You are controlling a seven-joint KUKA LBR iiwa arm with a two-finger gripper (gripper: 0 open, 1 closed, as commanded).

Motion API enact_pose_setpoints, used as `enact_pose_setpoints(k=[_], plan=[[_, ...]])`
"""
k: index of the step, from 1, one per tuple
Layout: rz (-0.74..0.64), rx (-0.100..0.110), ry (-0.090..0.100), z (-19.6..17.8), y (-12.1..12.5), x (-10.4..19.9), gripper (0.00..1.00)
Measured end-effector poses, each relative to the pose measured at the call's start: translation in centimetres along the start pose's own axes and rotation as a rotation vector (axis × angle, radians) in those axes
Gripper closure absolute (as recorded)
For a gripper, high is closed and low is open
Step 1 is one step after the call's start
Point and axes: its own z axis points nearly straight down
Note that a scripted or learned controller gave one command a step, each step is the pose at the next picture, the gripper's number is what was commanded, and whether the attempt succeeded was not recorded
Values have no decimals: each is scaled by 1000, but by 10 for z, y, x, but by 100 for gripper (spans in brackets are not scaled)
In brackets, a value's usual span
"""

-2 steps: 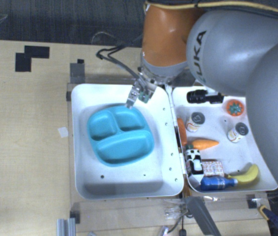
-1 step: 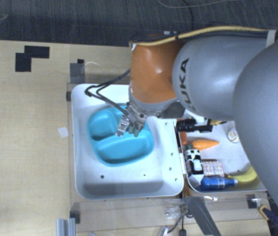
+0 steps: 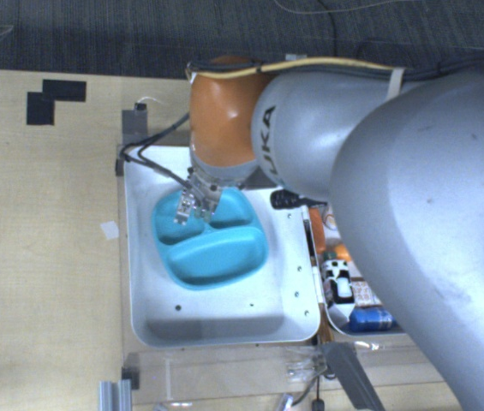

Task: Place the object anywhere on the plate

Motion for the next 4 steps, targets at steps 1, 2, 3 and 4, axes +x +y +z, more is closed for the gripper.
enact_pose_setpoints(k=[1, 2, 3, 4], plan=[[161, -3, -3, -66, 36, -32, 100], [342, -2, -2, -110, 36, -33, 100], [435, 1, 1, -116, -24, 77, 100], [262, 3, 3, -60, -91, 102, 100]])
